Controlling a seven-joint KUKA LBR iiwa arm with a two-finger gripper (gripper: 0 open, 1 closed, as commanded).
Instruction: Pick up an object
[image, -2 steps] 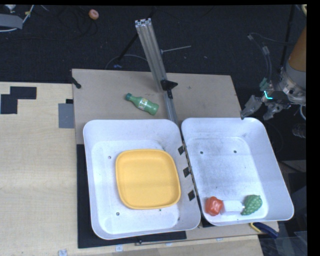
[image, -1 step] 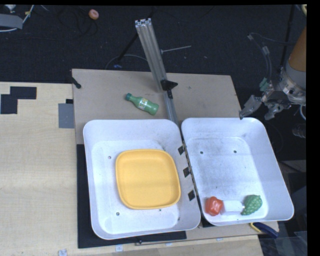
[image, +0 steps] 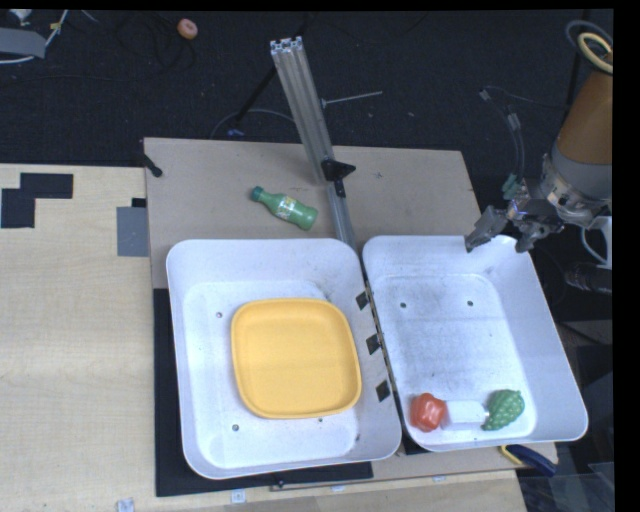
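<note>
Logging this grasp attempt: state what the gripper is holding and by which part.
Nothing is held. The two-finger gripper hangs open over the right white bin's far rim, with nothing between its fingers.

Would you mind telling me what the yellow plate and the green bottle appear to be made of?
The yellow plate looks like matte moulded plastic: uniform colour, soft rounded rim. The green bottle seems glossy plastic, judging by its highlights, though glass cannot be excluded.

plate (image: 296, 357) in left bin (image: 190, 300), bottle (image: 285, 207) behind it
</note>
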